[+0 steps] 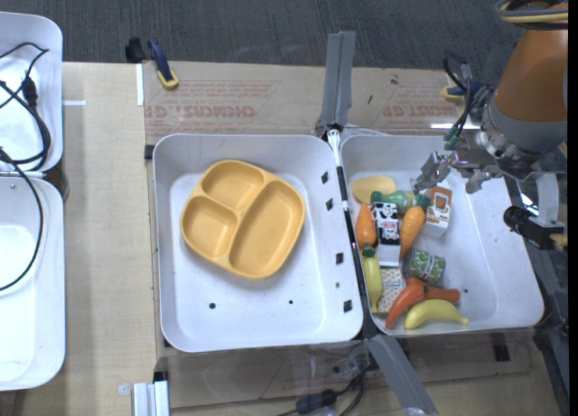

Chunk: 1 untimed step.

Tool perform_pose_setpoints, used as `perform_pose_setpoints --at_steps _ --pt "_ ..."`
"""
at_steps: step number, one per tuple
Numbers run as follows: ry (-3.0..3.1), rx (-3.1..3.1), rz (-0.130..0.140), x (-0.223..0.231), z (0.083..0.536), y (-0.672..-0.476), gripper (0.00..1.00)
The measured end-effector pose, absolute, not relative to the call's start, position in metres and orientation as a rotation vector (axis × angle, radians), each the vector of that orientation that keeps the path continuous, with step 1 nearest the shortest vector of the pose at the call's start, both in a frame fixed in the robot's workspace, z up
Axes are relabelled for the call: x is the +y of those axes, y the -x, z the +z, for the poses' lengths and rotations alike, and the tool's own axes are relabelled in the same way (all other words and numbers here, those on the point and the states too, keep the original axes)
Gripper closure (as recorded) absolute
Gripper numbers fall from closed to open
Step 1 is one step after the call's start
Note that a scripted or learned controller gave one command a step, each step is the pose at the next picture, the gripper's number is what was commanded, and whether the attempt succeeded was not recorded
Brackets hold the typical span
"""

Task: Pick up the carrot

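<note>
Desk (99, 225) carries two white bins side by side. Left bin (181, 306) has a yellow divided plate (242, 217). Right bin (506, 288) is crowded with toy food along its left half.

Arm (533, 71) reaches in from the right, orange band above the wrist, its head over the right bin's upper part. Pincer (438, 169) hangs near the bin's back rim; whether it is spread or closed I cannot tell, and nothing shows in its grip.

Carrot (412, 228) lies just below and slightly left of the pincer, near it, beside a small milk carton (387, 221). Long axis runs roughly up-down in the view, leafy end toward the pincer, tip pointing toward the bin's near side.

A second orange piece (364, 226) lies beyond the carton.

Judgement: short drop down and left is needed.
</note>
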State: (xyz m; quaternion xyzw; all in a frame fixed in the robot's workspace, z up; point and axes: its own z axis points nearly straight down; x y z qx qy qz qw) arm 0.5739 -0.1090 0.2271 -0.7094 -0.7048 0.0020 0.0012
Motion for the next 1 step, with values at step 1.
perform_pose_setpoints --at_steps 1 --pt "1.927 -2.475 0.005 -0.1041 0.1321 -0.5537 0.0"
